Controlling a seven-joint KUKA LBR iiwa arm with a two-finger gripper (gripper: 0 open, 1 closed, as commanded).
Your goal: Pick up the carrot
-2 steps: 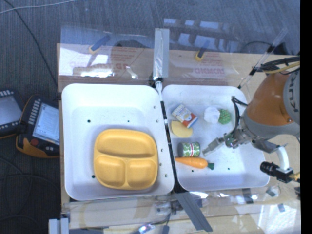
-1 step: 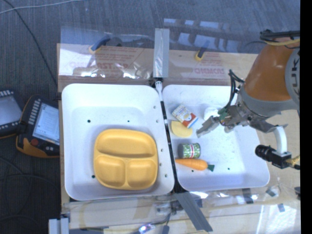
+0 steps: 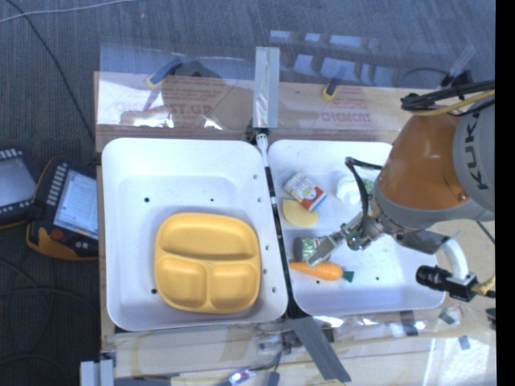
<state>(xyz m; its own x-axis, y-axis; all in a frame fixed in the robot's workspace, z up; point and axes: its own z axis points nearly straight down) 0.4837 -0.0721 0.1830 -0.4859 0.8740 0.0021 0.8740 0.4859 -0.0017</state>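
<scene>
The carrot (image 3: 318, 271) is seen lying flat in the right bin (image 3: 402, 300), near the front wall and close to the wall shared with the left bin (image 3: 129, 215). Its orange body points left, and a small green end is seen on its right. It is likely a toy, so it is judged to be light, hard and a bit slippery. It should be taken across its thick middle, not by the thin tip, which could slip out.

The gripper (image 3: 320, 250) is seen just above the carrot, very near or touching it. It cannot be told how far apart its fingers are, and nothing is seen held.

Behind the carrot, a yellow disc (image 3: 296, 212), a small red and white box (image 3: 305, 189) and a white thing (image 3: 348, 188) are seen. A yellow tray (image 3: 208, 261) is seen in the left bin.
</scene>
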